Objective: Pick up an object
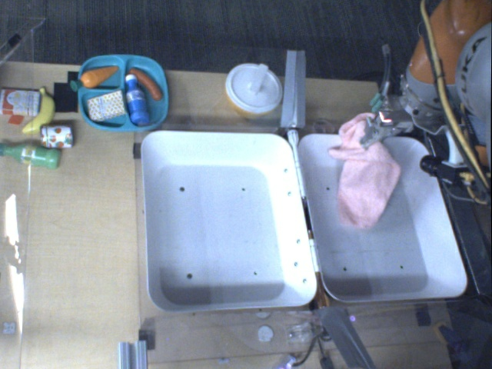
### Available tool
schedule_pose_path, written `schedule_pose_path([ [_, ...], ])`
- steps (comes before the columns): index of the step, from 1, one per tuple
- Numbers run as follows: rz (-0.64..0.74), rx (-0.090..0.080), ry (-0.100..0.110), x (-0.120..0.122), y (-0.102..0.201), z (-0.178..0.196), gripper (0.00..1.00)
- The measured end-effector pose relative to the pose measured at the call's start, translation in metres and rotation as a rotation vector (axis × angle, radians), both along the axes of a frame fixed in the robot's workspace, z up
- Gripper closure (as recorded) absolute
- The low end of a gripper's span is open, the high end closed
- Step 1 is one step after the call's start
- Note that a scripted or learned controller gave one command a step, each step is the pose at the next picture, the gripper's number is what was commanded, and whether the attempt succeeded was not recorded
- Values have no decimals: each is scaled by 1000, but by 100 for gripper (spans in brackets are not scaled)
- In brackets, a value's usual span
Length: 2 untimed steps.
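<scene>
While the arm reaches in from the right at the upper corner of the view, its grey body and orange band sit above the far right corner of the right bin. The end effector points leftward and down over that bin's far edge, with its fingers closed on the upper end of a pink cloth. From that pinched end the cloth trails toward the near side, its lower part lying on the bin floor in the far half. The left bin adjoins the right one along a shared rim. On the counter beyond the left bin stand a white lidded cup and a blue divided tray holding toy foods. Further left lie a toy banana, a small can and a green bottle.
</scene>
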State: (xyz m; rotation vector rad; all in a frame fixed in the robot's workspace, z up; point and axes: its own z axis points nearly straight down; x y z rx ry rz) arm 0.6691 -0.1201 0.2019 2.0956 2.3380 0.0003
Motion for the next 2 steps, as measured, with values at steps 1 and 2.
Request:
schedule_pose_path([
  [1, 80, 0, -3, 1, 20, -15, 100],
  [2, 276, 0, -2, 1, 47, -17, 100],
])
